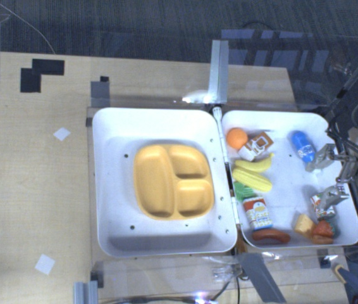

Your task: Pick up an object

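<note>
A pale wooden bench (33,189) sits under a dark carpeted floor edge, and on it two shallow white bins lie side by side, touching along a metal divider. The left bin (112,138) holds a yellow compartment tray (172,181) and nothing else I can make out. The right bin (280,122) is where the pickings are: an orange ball (236,137) just beside a small brown-and-white carton (257,145), a yellow banana (253,165) lying against a corn cob (253,180), a little labelled can (259,213) with a red sausage-like piece (271,236) below it, a blue bottle (303,145) near the far wall, and a cheese wedge (303,223) touching something red (322,230) in the near right corner. The gripper (331,177) comes in over the bin's right rim with its two metal fingers spread apart and nothing between them, one tip near the blue bottle, the other just above the corner pieces. From where I stand the sensible choice is the blue bottle or the cheese wedge, both close to the fingers. The bottle stands clear of its neighbours, so I would centre the spread fingers across its narrow side, drop straight down and squeeze low. The corner cluster looks riskier, since the wall and the touching red piece could crowd a finger.
</note>
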You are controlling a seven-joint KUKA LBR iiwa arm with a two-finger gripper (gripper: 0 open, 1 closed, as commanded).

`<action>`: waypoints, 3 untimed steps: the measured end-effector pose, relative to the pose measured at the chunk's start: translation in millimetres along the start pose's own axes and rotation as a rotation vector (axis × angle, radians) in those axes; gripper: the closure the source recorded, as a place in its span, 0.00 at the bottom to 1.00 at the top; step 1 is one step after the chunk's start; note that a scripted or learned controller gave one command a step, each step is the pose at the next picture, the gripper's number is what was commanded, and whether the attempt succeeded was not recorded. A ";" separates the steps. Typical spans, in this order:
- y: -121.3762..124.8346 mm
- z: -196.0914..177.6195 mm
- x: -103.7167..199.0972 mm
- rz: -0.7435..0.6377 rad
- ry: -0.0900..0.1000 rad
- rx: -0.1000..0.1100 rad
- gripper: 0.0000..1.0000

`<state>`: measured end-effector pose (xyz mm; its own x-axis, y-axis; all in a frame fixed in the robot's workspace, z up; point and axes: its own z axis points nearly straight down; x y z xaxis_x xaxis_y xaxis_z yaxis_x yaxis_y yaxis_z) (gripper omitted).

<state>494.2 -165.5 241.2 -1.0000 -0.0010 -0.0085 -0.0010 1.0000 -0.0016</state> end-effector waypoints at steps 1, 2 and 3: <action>-40.4 151.4 -30.9 0.190 -0.008 0.002 0.00; -39.4 116.7 5.8 0.393 0.000 0.001 0.00; -39.0 130.8 6.2 0.858 0.002 0.000 0.00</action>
<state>489.2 -204.6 110.4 -0.6544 0.7561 -0.0051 0.7561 0.6544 0.0042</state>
